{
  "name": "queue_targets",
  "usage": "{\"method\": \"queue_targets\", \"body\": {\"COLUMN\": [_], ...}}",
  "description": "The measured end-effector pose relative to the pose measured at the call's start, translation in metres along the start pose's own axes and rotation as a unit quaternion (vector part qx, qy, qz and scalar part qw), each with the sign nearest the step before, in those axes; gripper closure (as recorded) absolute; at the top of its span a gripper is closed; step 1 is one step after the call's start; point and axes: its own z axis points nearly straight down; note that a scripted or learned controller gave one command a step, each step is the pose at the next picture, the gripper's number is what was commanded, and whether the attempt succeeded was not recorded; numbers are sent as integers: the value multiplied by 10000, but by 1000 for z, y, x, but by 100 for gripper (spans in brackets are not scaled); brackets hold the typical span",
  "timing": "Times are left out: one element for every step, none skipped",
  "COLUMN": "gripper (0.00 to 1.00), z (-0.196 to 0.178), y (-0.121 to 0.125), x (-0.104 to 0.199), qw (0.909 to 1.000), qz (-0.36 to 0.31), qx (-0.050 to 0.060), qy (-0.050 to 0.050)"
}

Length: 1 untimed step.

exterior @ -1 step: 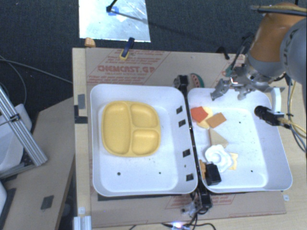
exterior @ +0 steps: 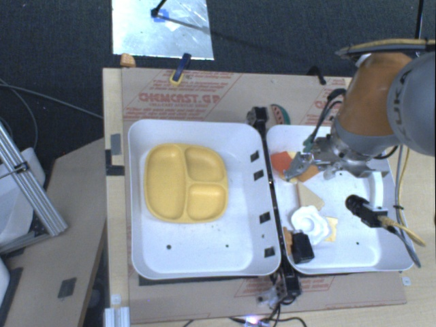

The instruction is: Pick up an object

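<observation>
Grey arm [exterior: 379, 107] w/ orange band, in from right, gripper [exterior: 298, 168] angled down-left

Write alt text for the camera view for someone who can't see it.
A robot arm reaches from the right over the right bin, its gripper beside a red piece. A white object and a black block lie nearer the front of that bin; the left bin holds a yellow divided plate.

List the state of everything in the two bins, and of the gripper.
yellow plate: flat, right way up, in left bin.
red piece: lying in right bin, beside the gripper.
white lump: lying in right bin, apart from gripper.
black block: lying near right bin's front left corner.
gripper: low over right bin.
</observation>
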Motion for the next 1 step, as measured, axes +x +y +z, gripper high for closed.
{"method": "queue_targets", "body": {"gripper": [0], "z": [103], "y": [28], "x": [-50], "qw": [10000], "qz": [25], "qx": [-14], "qy": [-17]}}
